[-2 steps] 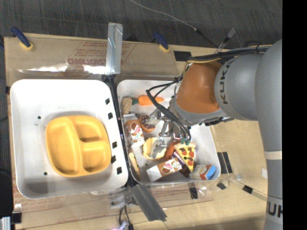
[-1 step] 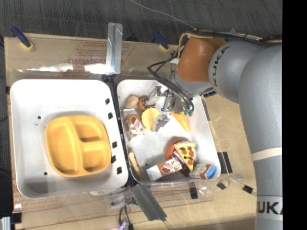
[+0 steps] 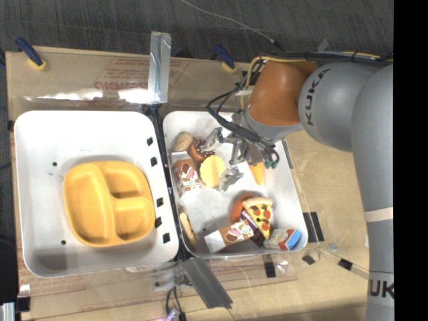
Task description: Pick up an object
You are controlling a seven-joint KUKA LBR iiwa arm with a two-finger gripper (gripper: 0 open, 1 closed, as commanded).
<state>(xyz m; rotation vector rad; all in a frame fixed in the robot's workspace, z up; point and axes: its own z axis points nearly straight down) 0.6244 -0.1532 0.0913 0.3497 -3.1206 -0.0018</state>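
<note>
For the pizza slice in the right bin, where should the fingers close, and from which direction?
Come straight down and close across the two long edges of the pizza slice, near its wide end. It lies flat and tilted on other toys in the right bin, so its sides are exposed. The gripper hangs above and left of it.

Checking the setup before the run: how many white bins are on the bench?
2. The left bin holds a yellow divided tray; the right bin, beside it, holds the toy food under the gripper.

Floor [image 3: 80, 9]: dark grey carpet beyond the desk.
Desk [image 3: 87, 69]: tan cardboard-like top, edged with blue clamps [image 3: 30, 52].
Light: even, glare on tape.
</note>
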